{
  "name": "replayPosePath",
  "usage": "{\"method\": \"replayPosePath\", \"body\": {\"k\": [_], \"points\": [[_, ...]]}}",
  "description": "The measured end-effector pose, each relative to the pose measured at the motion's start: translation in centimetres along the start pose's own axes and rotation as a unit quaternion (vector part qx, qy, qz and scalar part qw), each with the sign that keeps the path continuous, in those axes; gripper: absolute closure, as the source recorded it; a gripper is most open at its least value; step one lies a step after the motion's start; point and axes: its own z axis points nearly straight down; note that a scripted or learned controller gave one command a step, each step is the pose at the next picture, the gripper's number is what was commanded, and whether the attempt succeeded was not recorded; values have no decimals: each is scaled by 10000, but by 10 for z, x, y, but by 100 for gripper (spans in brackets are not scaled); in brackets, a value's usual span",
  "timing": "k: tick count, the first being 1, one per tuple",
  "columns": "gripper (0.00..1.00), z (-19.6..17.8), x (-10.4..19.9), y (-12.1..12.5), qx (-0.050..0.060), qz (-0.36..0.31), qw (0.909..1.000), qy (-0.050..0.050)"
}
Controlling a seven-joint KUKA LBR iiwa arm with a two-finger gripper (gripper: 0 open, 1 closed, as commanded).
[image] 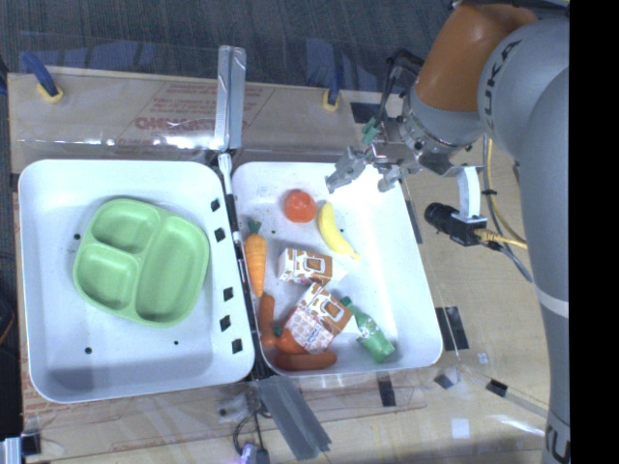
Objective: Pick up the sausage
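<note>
The sausage (pixel 308 360), reddish-brown, lies flat along the near wall of the right bin (pixel 418 288), partly tucked under a printed snack packet (pixel 318 321). My gripper (pixel 366 177) hangs over the far end of that bin, well away from the sausage and just above a yellow banana (pixel 335 230). Its two fingers (pixel 340 176) are spread apart, so it is open with nothing between them.
The right bin also holds a red tomato (pixel 300 205), a carrot (pixel 255 259), a small carton (pixel 305 266), a green bottle (pixel 373 336) and an orange-red piece (pixel 267 319) by the left wall. A green divided plate (pixel 142 258) sits in the left bin (pixel 58 365).
</note>
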Motion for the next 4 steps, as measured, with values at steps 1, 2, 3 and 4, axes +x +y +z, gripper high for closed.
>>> {"method": "replayPosePath", "body": {"k": [1, 2, 3, 4], "points": [[0, 141, 7, -52, -117, 557, 9984, 6], [0, 148, 50, -122, -209, 271, 9994, -23], [0, 62, 70, -39, -11, 1068, 9943, 6], [0, 53, 139, -102, 4, 1025, 9947, 3]]}}
